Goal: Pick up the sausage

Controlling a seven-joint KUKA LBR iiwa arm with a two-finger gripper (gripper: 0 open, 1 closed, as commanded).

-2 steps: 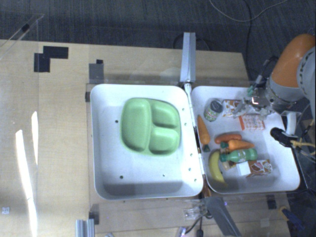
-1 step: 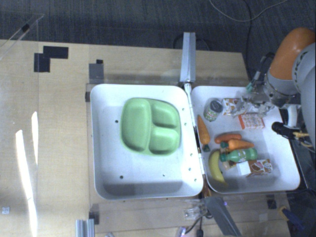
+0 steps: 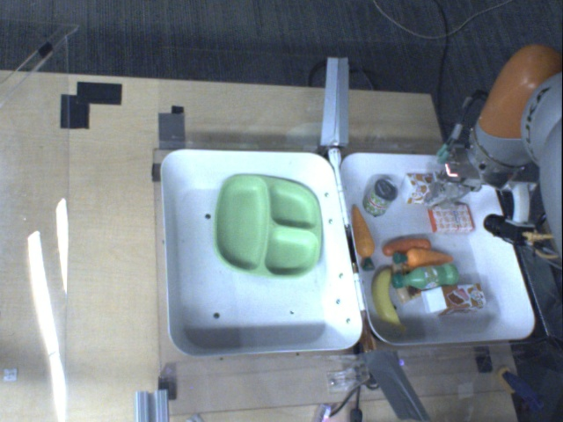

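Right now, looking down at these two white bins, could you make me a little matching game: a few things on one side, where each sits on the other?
Things:
1. green divided plate
2. banana
3. small can
4. sausage

Places:
A. front-left corner of right bin
B. middle of right bin, above the green bottle
C. left bin
D. back-left of right bin

Pairs: 1-C, 2-A, 3-D, 4-B
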